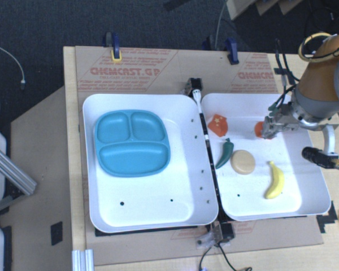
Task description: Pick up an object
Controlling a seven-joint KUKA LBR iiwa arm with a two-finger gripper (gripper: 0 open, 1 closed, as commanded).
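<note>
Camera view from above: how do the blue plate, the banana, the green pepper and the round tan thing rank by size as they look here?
1. Blue plate, by far the largest.
2. Banana.
3. Green pepper and round tan thing: too alike to rank; the pepper is longer, the tan thing wider.

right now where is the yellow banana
In the camera view the yellow plastic banana lies in the right white bin, toward its near right part, just right of the round beige bun and apart from it.
</note>
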